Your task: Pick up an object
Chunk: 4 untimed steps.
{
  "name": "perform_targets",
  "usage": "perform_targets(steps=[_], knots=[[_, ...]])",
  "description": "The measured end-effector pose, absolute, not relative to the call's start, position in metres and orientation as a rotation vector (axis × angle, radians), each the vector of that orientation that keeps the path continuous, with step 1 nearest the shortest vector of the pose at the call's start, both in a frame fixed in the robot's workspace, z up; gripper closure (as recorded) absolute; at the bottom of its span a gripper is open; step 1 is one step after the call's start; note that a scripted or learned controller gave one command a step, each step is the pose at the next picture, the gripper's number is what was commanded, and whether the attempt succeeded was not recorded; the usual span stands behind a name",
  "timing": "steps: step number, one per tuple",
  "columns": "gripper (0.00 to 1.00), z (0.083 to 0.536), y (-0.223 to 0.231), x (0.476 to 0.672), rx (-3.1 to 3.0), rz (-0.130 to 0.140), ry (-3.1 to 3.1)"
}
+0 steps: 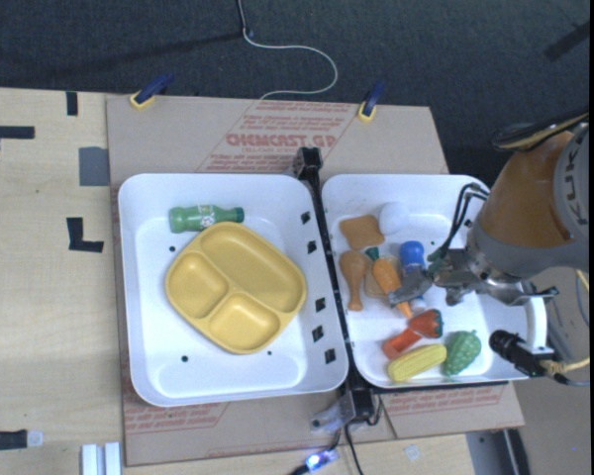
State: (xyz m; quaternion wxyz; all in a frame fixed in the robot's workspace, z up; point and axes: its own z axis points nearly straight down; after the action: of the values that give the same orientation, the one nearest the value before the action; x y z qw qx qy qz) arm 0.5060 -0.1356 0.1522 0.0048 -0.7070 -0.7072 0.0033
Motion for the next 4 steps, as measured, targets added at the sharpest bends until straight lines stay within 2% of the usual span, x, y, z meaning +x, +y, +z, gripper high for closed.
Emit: perform_targets(steps=[1, 2, 3, 4], knots=[[0.0, 0.087, -0.141, 0.506, -2.213, 0.009, -2.216], [0.0, 0.083, -0.14, 0.506, -2.218, 0.004, -2.221], [1.0, 0.09, -0.14, 0.505, -2.215, 0.006, -2.218], [1.0, 0.15, -0.137, 0.509, -2.219, 0.0, -2.223]])
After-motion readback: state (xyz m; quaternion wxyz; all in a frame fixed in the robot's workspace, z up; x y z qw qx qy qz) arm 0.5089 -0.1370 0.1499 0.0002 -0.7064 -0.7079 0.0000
